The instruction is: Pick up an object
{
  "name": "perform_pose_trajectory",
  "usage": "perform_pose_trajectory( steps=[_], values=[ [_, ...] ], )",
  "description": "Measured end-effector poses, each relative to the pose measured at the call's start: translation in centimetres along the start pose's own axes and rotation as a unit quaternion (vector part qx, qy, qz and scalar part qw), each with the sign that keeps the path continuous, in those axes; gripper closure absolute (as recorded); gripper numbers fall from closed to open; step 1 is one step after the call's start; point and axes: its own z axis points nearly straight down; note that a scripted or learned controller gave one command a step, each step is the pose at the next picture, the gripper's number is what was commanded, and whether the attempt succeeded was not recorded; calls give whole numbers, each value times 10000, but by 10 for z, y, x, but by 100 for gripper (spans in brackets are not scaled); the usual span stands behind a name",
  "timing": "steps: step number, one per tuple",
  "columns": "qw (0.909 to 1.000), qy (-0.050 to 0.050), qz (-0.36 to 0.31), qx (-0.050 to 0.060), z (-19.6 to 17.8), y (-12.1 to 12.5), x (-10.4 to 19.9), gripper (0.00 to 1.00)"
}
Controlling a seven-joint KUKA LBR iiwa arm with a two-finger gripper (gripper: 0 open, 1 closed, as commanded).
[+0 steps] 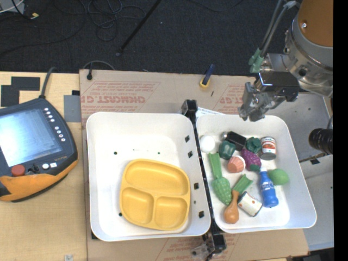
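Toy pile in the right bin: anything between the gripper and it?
Nothing visible. The gripper hangs over the right bin's far rim; the bin floor between it and the pile is bare. The nearest pieces are the black block, the small can and the white ball.

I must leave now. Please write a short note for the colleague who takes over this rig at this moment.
Gripper: above the back rim of the right bin, holding nothing; finger state unclear.
Objects: a pile in the right bin, including a blue bottle, a small can, a white ball. A yellow tray lies in the left bin.
Done: nothing picked.
Left: descend, grasp one object, lift.
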Motion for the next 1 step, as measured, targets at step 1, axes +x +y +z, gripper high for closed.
perform_pose_trajectory(
  steps=[1],
  values=[
    [10000,-19,-16,45,89,2,120,100]
  ],
)
